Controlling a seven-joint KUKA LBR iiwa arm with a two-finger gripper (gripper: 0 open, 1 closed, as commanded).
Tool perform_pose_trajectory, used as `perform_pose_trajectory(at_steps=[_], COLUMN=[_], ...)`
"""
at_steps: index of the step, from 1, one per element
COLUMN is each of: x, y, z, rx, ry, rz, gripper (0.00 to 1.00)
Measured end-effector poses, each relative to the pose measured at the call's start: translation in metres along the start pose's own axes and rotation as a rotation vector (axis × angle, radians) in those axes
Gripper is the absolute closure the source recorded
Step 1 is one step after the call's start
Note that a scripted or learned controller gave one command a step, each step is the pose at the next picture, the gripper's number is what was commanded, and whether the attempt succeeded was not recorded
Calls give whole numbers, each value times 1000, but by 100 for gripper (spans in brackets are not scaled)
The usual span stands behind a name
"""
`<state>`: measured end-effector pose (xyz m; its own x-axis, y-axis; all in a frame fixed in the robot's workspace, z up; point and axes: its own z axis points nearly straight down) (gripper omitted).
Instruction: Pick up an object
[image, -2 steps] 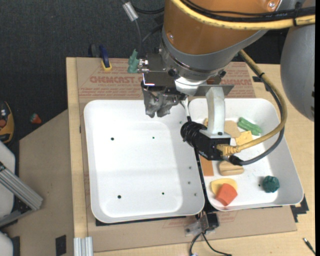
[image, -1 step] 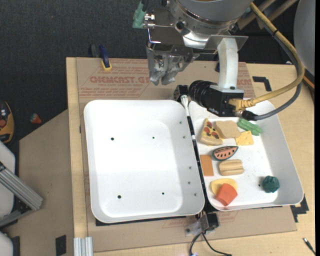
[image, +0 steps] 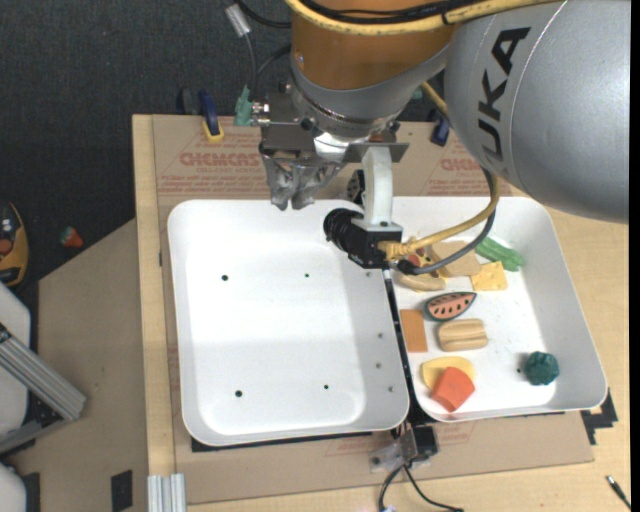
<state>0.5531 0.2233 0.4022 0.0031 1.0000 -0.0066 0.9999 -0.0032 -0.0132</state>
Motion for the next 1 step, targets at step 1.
perform_pose_trajectory(at_steps=[1], x=[1], y=[30], z=[-113], rx=[-27], ry=[11], rz=[-2], gripper=[100])
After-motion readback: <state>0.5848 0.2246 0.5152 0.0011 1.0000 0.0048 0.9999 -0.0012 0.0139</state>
